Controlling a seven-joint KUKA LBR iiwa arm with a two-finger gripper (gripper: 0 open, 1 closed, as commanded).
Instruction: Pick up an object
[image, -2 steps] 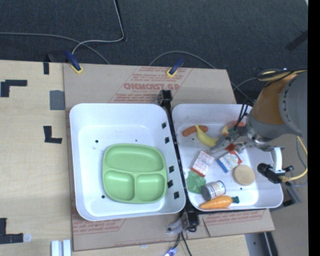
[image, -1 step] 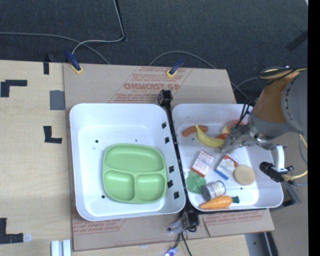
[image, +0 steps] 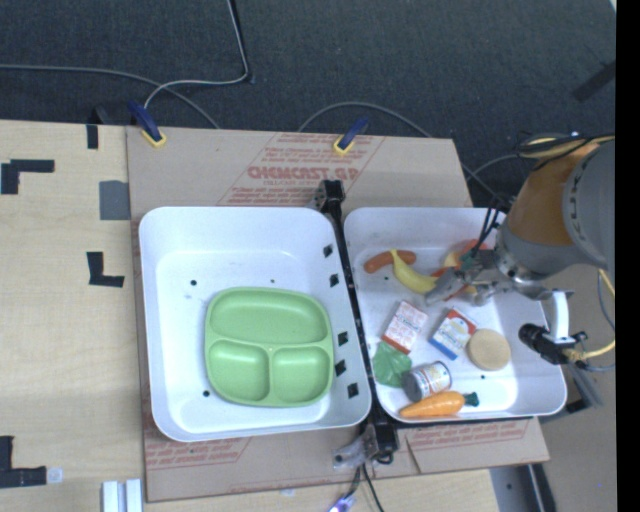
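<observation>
The grey two-finger gripper (image: 462, 283) hangs low in the right white bin (image: 530, 400), just beside a curved yellow plastic banana (image: 411, 274) that lies near the bin's upper left, touching a small red sausage (image: 378, 262). Whether its fingers are spread or pressed together cannot be told. A pale green divided tray (image: 268, 345) sits in the left white bin (image: 170, 240).
</observation>
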